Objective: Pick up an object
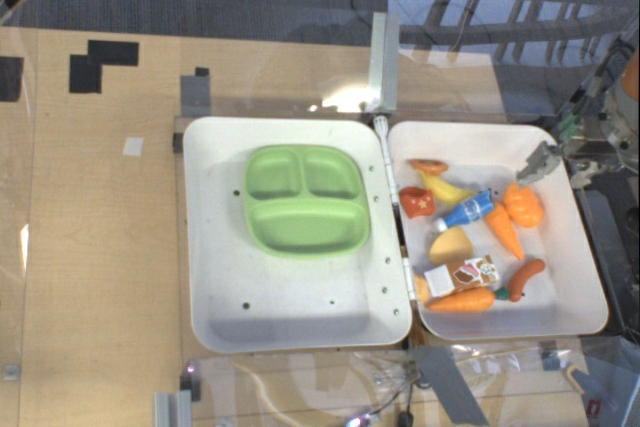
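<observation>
The right bin (590, 285) holds several toy foods. Among them are an orange pumpkin (522, 205), a blue bottle (468, 209), a yellow banana (445, 187), a red piece (417, 202), a small carrot (503, 233), a long carrot (460, 301), a red sausage (527, 278) and a small printed box (462, 273). My gripper (560, 165) hangs over the bin's far right corner, just above and right of the pumpkin. It is open with nothing between its fingers.
A green divided plate (305, 200) lies in the left bin (215, 315). A metal post (384, 65) stands behind the ridge between the bins. Cables and the arm's body crowd the right side.
</observation>
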